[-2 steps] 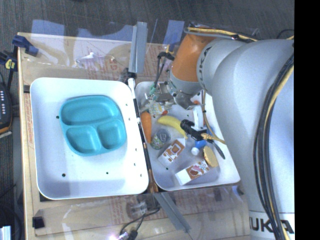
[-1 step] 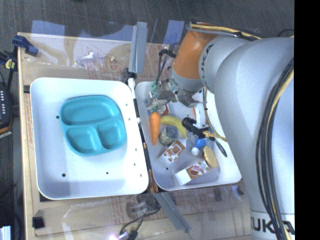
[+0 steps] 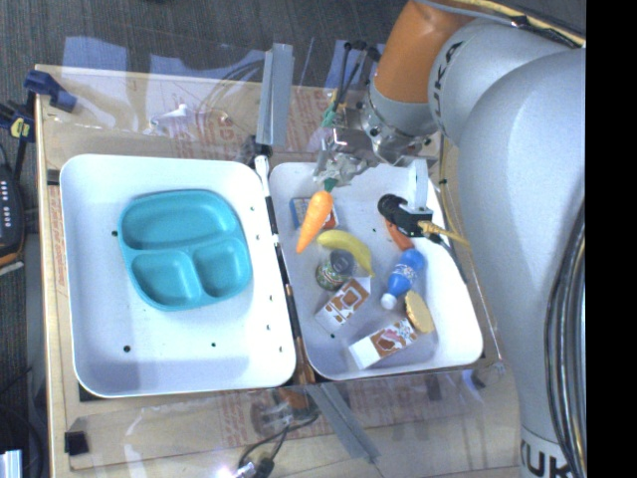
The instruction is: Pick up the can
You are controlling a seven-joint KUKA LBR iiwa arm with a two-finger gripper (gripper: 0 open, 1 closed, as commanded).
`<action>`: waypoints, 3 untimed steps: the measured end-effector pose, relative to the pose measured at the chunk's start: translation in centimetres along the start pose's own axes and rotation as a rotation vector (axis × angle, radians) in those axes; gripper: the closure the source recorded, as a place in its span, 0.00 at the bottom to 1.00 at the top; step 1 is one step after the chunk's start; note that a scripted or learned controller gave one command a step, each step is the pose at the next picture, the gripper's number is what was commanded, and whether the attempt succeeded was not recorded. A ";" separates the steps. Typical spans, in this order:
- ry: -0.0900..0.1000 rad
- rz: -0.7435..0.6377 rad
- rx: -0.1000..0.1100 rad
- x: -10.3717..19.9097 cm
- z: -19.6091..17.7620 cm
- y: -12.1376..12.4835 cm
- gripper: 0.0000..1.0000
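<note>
Metallic gripper (image 3: 333, 165), finger state hidden, hangs at twelve o'clock above the tapered orange carrot (image 3: 314, 219) and squat cylindrical can (image 3: 334, 270).

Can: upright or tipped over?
Upright: the can shows its round top, standing in the right bin beside the banana.

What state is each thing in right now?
Gripper: above the right bin's far end, over the carrot top.
Can: upright in the right bin, not gripped.
Carrot: lying tilted.
Banana: lying against the can.
Bottle: lying on its side, cap on.
Two cartons: lying flat.
Tray: flat in the left bin.
</note>
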State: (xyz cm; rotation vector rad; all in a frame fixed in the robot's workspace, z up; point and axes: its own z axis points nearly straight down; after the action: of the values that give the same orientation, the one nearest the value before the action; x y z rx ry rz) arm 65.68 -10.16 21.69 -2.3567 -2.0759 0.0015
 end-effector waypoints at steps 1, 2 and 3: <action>0.001 -0.001 0.001 0.0 0.0 0.0 0.00; -0.001 -0.023 0.004 -2.4 9.2 0.2 0.00; 0.001 -0.106 0.000 -6.4 3.3 0.8 0.00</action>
State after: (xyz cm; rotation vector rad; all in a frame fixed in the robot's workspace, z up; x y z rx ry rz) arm 65.71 -16.65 18.39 -2.2429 -2.1980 0.0004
